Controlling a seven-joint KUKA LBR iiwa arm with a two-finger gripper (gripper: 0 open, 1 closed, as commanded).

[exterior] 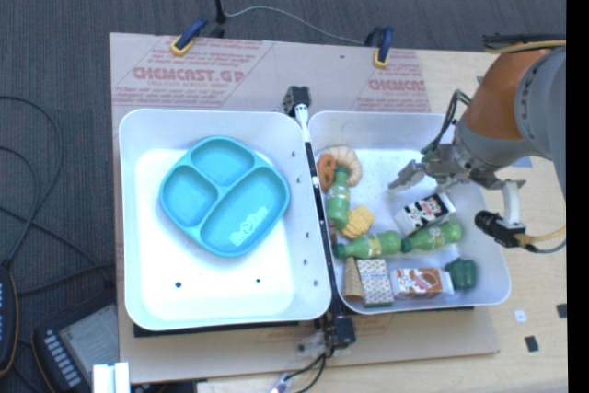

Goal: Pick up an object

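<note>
Objects for picking lie heaped in the right-hand bin [497, 285], and the likeliest target, to my eye, is the small black-and-white carton [424, 212] just below the pincer [411, 176] and a little toward the arm. The pincer hangs above that bin with its fingers spread wide and nothing between them, so I judge this the approach step: nothing is gripped yet. The next move calls for lining up over the boxy carton, dropping, and closing across its flat sides.

Lower still lie two smooth green plastic bottles [405, 241] end to end, and beyond them a printed orange-and-white box [417, 281] and a glossy green pepper [462, 271]. Away from the arm sit a knobbly yellow corn piece [358, 220] and a round pretzel-like toy [337, 163]. Farther off, in the left bin [147, 290], rests a smooth blue divided plate [224, 195].
</note>
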